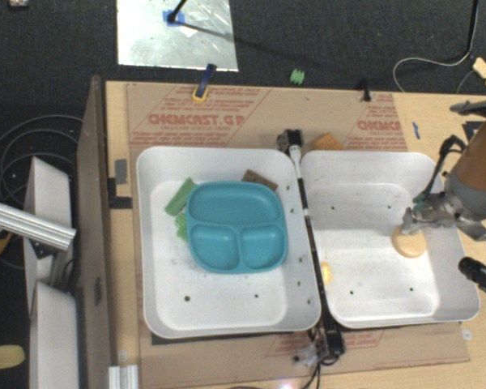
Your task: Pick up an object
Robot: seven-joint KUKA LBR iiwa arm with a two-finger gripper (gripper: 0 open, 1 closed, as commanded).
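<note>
Left bin (158, 298): from my remote seat I see a white tray on the left side of the bench, holding most of the clutter.
Blue plate (235, 225): a three-compartment dish lying flat near the middle of the left bin.
Green pieces (179, 201): flat strips tucked partly under the plate's left edge.
Brown item (260, 178): a dark scrap poking out from behind the plate's upper right corner; I cannot tell what it is.
Yellow object (326, 274): a small piece right at the divide between the bins, at the left wall of the right bin.
Right bin (373, 298): the white tray beside the left one, its floor mostly bare.
Tan object (409, 244): a rounded, pale piece lying on the right bin's floor toward its right side.
Gripper (417, 219): I read it as sitting just above the tan object, possibly touching its top edge.
Fingers: too small and blurred for me to tell whether they are parted or closed.
</note>
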